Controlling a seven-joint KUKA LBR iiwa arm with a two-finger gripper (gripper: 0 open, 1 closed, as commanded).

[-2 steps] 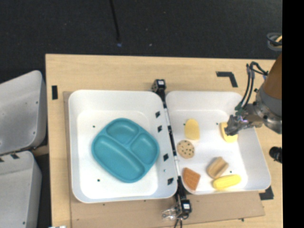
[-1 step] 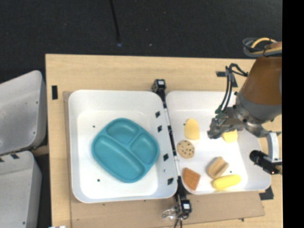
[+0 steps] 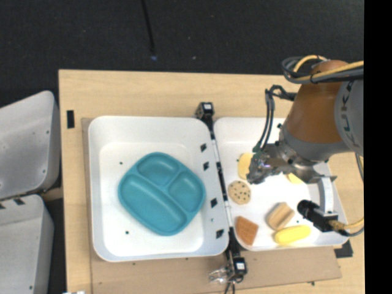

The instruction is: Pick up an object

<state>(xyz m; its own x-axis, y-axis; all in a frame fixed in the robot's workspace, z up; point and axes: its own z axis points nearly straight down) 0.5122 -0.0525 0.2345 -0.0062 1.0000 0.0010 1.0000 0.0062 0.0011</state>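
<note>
Pincer (image 3: pixel 256 171) hangs low over the right bin's (image 3: pixel 228 130) left half, beside a pale yellow piece (image 3: pixel 245 162), likely lined up for a grab; its opening I cannot tell. Left bin (image 3: pixel 98 133) holds a teal divided plate (image 3: pixel 160 192) near its middle. Toward the right bin's near edge lie a yellow banana-like piece (image 3: pixel 292 234), tan block (image 3: pixel 280 215), orange wedge (image 3: pixel 247 230) and a spotted cookie (image 3: pixel 239 192), loose and separate, so each is reachable.

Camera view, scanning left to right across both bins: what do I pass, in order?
Teal divided plate → round cookie → orange-brown wedge → tan block → yellow piece.
</note>
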